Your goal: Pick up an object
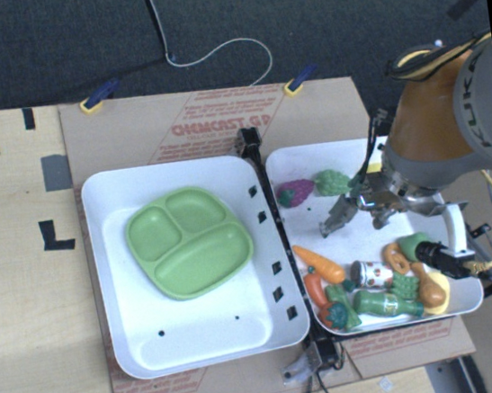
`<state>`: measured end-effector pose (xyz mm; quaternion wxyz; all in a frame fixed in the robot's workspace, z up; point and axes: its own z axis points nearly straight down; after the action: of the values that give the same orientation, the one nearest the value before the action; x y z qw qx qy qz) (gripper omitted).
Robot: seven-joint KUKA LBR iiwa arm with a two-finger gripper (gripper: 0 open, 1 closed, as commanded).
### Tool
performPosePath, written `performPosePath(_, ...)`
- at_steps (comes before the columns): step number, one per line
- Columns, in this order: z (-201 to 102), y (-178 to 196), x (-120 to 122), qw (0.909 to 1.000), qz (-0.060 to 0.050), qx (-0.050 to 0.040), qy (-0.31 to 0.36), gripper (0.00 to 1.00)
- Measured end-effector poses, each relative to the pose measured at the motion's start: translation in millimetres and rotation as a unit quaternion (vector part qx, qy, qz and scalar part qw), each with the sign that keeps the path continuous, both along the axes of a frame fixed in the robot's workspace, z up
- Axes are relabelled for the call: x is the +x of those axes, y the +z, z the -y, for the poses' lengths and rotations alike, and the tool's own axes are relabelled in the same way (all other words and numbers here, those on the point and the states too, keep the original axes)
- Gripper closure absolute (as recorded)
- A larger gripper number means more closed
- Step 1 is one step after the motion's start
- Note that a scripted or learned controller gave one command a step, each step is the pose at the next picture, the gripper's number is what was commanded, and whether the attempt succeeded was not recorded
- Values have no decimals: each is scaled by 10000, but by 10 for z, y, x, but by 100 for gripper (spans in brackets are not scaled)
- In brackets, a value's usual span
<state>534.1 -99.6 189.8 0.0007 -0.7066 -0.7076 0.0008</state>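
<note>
The claw hangs over the right bin, in the bare white middle of it. Its two fingers stand wide apart and there is nothing between them.

No one toy is picked out yet, so any of them could be the one. Just behind the claw, toward the far wall, lie a purple toy and a bumpy green toy. Below the claw, toward the near wall, an orange carrot lies slanted. Past that sits a tight pile of play food, greens and oranges all touching each other, with a little bottle in it.

Far off to the claw's left, in the other bin, a green tray plate lies flat.

What could go wrong? I think the claw could close on bare floor, because nothing sits right under it. If it goes for the pile, it may push toys aside or pinch two at once. The carrot is slanted and round, so it could slip out.
</note>
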Motion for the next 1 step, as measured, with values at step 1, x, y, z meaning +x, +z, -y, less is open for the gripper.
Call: performPosePath(1, -326, 1249, -286, 10000, 54, 3, 21, 0)
